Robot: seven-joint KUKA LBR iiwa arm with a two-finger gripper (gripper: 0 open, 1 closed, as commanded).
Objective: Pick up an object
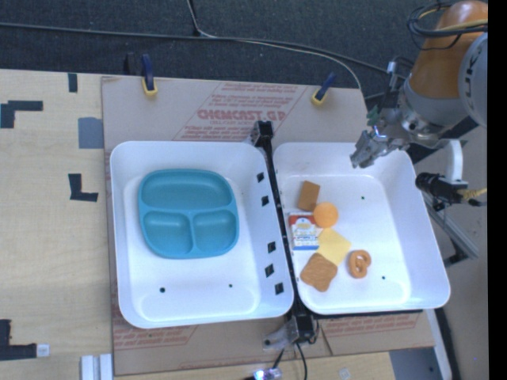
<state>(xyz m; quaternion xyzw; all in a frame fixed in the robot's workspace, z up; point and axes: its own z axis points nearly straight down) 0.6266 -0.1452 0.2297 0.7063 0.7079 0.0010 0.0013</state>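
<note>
The right bin [396, 291] holds several small food toys: a brown block [308, 195], an orange ball [325, 214], a small red and white carton [303, 232], a yellow cheese slice [333, 245], a brown toast piece [318, 271] and a little pretzel-like ring [359, 263]. My gripper [364, 154] hangs over the far right part of that bin, up and to the right of the toys and apart from all of them. Nothing shows between its fingers.
The left bin [127, 283] holds a blue divided plate [188, 213]. A black divider [271, 212] runs between the bins. Clamps [147, 78] pin the cardboard sheet at the back. A black cable [238, 36] crosses the dark floor behind.
</note>
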